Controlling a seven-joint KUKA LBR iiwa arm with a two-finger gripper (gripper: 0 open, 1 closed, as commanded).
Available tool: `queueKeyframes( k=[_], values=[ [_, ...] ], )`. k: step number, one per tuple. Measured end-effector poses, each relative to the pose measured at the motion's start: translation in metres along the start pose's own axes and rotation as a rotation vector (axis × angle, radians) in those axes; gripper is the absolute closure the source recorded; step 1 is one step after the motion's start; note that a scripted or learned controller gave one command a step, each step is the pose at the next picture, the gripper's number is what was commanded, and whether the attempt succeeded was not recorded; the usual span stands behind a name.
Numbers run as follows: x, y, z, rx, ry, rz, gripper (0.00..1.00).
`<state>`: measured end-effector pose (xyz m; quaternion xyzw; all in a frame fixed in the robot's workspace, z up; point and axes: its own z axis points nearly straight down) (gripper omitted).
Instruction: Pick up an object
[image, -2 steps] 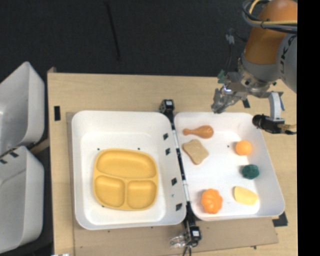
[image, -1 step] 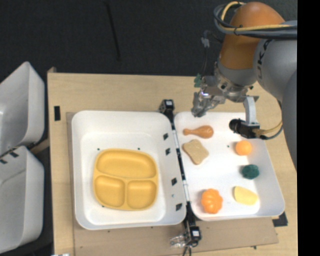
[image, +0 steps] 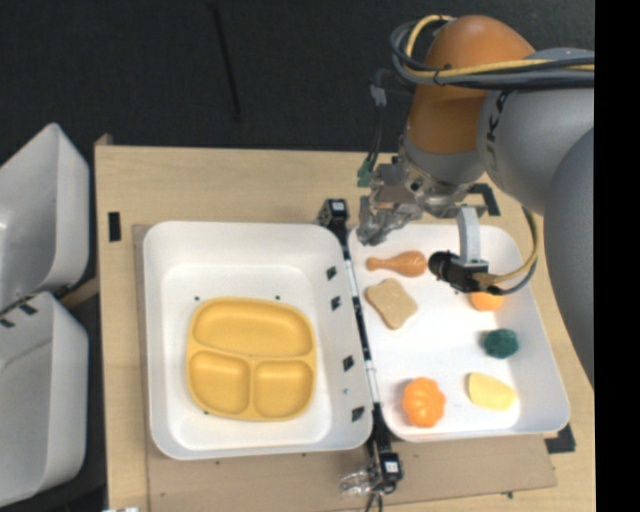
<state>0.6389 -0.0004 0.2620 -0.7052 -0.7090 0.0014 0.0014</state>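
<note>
**A:** Where did things stand?

**B:** The grey arm with its orange band (image: 470, 70) hung over the far left corner of the shallow white right-hand bin (image: 545, 400). Its two-finger gripper (image: 375, 228) sat low there; I couldn't tell its state. I saw nothing held, so I judged it the approach step.

**A:** And the left bin?

**B:** The shallow white left-hand bin (image: 165, 300) held a yellow three-compartment plastic tray (image: 250, 357).

**A:** Targets?

**B:** Nearest, a tan drumstick-shaped toy (image: 398, 263), then a beige bread-slice toy (image: 390, 302). An orange pumpkin-like toy (image: 423, 401), a pale yellow wedge (image: 489, 391) and a dark green ball (image: 500, 343) lay well apart.

**A:** Next move?

**B:** Probably a descent centred on the drumstick; the bin wall beside it left little room leftward.
</note>
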Motion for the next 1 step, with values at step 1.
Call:
queueKeyframes(
  k=[1],
  values=[
    [0.0518,-0.0173,0.0025,-0.001,0.001,-0.001,1.00]
  ],
)
